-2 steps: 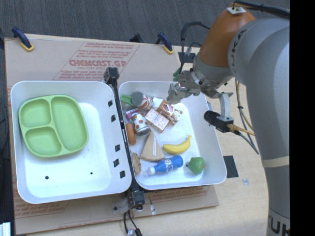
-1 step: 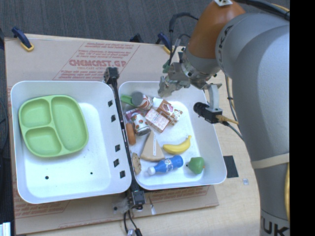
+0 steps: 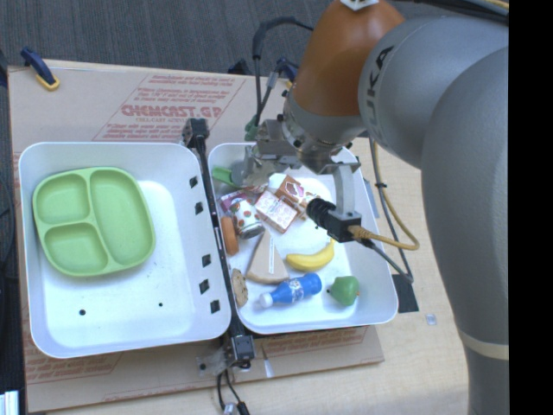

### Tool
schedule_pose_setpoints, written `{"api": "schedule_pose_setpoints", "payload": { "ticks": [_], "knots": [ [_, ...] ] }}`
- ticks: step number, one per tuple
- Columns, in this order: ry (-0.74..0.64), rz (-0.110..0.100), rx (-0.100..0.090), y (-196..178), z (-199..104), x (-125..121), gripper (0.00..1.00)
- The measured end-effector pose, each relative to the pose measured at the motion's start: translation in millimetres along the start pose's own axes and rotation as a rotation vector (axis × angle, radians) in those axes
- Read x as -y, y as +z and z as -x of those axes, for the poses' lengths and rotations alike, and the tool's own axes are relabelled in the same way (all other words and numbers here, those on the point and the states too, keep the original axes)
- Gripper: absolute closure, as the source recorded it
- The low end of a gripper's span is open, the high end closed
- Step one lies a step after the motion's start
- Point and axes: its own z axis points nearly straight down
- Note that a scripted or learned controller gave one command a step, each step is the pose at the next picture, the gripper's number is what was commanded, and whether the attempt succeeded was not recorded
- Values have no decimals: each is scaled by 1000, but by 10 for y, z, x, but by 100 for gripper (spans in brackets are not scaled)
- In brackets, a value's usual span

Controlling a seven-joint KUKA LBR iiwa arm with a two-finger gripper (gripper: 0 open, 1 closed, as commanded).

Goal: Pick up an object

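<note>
Banana point(image 3: 312, 256): yellow, curved, in right bin point(image 3: 377, 305) btwn blue bottle point(image 3: 292, 290) & carton point(image 3: 276, 210).

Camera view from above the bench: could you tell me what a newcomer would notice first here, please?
The big grey arm with its orange band dominates the right side, reaching down over the right bin. That bin is crowded with small items, among them a yellow banana, a blue bottle and a green fruit. The left bin holds a pale green divided tray.
</note>
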Motion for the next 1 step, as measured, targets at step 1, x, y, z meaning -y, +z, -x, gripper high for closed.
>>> {"api": "schedule_pose_setpoints", "payload": {
  "ticks": [1],
  "knots": [
    [0,-4,2,422,-4,699,100]
  ]
}}
